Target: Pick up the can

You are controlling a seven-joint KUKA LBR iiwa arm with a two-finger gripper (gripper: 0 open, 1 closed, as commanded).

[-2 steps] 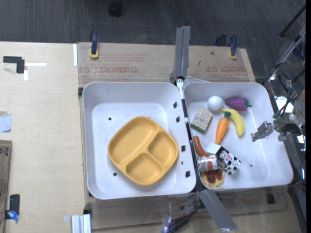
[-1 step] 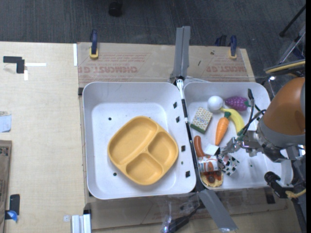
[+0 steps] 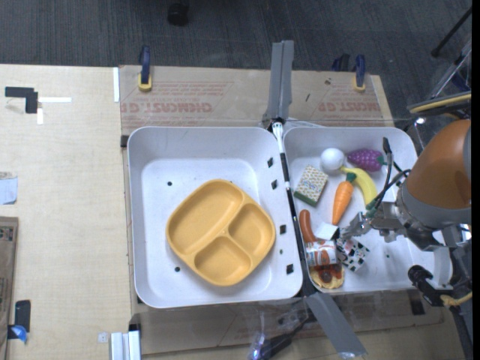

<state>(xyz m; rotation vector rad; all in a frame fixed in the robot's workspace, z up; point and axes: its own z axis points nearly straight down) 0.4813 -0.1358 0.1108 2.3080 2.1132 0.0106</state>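
Approach stage: gripper (image 3: 358, 229) hovering just beside the can (image 3: 321, 255), no grasp made.

The can lies on its side at the 7 o'clock corner of the right bin (image 3: 397, 280), touching a sausage (image 3: 306, 226) and a small flat food item (image 3: 328, 277). Whether the fingers stand open or closed I cannot tell; nothing is seen between them. Judged next: shift toward 8 o'clock, straddle the can, close. Cardboard (image 3: 225, 96) behind the bins bears red inverted print, apparently "CHEMCAST GP". Can label unreadable.
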